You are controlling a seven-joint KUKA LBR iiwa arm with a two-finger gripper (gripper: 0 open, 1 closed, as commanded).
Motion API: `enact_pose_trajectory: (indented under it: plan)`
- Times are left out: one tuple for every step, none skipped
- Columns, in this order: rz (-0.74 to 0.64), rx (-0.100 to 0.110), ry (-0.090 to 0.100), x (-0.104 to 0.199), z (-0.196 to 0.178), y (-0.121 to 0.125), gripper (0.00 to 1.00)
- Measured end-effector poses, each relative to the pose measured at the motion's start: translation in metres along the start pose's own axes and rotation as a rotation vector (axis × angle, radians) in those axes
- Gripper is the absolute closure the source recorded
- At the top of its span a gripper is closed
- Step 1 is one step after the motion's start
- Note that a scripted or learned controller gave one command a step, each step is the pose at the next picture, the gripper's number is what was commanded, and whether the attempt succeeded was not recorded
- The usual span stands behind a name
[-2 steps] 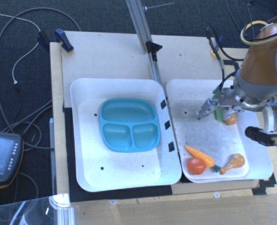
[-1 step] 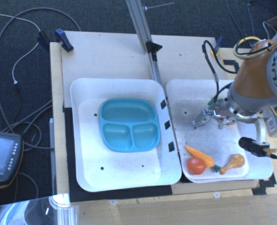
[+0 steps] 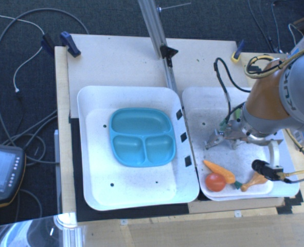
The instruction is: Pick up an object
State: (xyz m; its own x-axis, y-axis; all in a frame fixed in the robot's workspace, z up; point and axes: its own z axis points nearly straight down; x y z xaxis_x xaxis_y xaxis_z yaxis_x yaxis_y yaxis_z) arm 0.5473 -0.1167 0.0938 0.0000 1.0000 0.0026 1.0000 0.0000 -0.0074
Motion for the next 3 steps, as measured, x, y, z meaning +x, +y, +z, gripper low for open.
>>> enact_pose_trajectory:
  plan:
    - [0.0,-0.008,-0.001,0.0,-0.014,0.002,1.0]
    - [0.0,-0.013,-0.004,-0.008,-0.061,0.003,1.0]
    - [-0.002,-0.015,-0.004,-0.008,-0.115,0.004,1.0]
